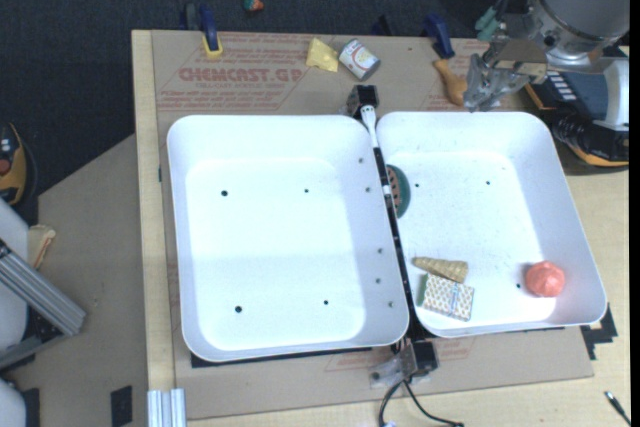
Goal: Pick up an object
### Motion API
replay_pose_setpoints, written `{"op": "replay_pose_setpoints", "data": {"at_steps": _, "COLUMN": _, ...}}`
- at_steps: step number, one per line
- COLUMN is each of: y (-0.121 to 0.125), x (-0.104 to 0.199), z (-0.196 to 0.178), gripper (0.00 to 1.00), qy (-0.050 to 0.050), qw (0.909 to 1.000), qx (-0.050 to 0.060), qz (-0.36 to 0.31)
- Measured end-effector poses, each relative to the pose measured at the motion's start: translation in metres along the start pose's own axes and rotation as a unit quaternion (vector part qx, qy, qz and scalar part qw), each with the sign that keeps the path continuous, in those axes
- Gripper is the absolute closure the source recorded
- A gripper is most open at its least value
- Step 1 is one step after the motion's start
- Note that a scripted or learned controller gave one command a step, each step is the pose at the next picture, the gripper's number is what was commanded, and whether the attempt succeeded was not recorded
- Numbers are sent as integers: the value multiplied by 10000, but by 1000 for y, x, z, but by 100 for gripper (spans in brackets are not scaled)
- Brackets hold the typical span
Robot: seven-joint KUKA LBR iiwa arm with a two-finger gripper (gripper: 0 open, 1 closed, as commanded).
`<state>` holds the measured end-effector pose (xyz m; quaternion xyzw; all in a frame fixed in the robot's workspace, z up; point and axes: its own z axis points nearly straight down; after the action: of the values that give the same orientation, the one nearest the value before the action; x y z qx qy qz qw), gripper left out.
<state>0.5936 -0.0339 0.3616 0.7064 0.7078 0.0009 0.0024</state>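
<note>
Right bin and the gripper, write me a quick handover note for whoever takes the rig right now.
Gripper: above the far rim of the right bin, over the bench, with nothing seen between its fingers; open or shut cannot be told.
In the right bin: cone and patterned packet touching near the front edge, red ball at the front right, dark round object against the left wall.
Left bin: sits beside it.
Behind the bins on the board: yellow piece, small box, orange piece.
Done: nothing picked yet.
Left: bring the gripper over one object, grasp, lift.
</note>
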Motion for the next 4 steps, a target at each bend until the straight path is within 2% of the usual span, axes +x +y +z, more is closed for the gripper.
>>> {"op": "replay_pose_setpoints", "data": {"at_steps": 1, "y": -60, "x": 75, "z": 104, "gripper": 100, "qy": 26, "qw": 9999, "qx": 99, "qz": -25}}
{"op": "replay_pose_setpoints", "data": {"at_steps": 2, "y": -63, "x": 70, "z": -111, "gripper": 100, "qy": 22, "qw": 10000, "qx": -79, "qz": -3}}
{"op": "replay_pose_setpoints", "data": {"at_steps": 3, "y": -117, "x": 78, "z": -14, "gripper": 100, "qy": 9, "qw": 10000, "qx": 85, "qz": 15}}
{"op": "replay_pose_setpoints", "data": {"at_steps": 4, "y": -114, "x": 84, "z": -28, "gripper": 100, "qy": 10, "qw": 10000, "qx": 9, "qz": 7}}
